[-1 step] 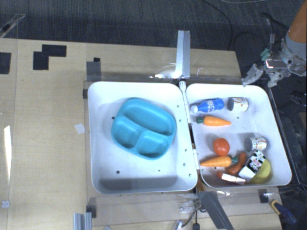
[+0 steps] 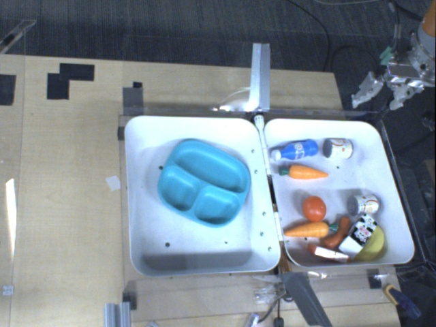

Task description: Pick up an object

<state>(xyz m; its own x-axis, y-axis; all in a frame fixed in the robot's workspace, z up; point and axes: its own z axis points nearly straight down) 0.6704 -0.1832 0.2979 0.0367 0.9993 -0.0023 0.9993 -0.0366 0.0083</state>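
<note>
Two white bins sit side by side on the bench [image 2: 61, 203]. The left bin [image 2: 146, 251] holds only a blue divided tray [image 2: 203, 181], with bare floor all around it. The right bin [image 2: 381, 148] is crowded along its near edge: a tomato [image 2: 314, 208], a carrot [image 2: 306, 230] and a banana [image 2: 371, 245]. Toward its far wall lie a blue bottle [image 2: 298, 149], a small can [image 2: 337, 148] and a second carrot [image 2: 307, 173]. The end effector [image 2: 381, 94] hangs with fingers spread and nothing between them, beyond the right bin's far right corner, well apart from every object.
</note>
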